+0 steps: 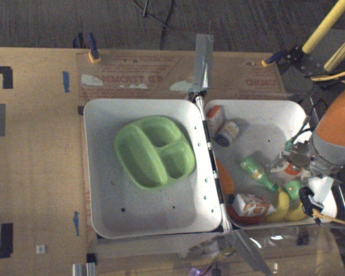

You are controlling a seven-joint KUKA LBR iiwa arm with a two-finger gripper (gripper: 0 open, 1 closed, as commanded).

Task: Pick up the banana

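Note:
The yellow banana (283, 205) lies near the front edge of the right bin (259, 115), between a small carton (252, 203) and the bin's right wall. My gripper (292, 161) hangs over the right side of that bin, a little behind the banana and apart from it. A small red and white thing (290, 169) lies right under the gripper. The wrist hides part of the bin's right side.
A green bottle (257, 173) lies left of the gripper and a round green thing (292, 187) sits just in front of it. Two cans (226, 133) stand at the back left, an orange thing (225, 180) against the left wall. The left bin (103, 200) holds a green divided plate (154, 150).

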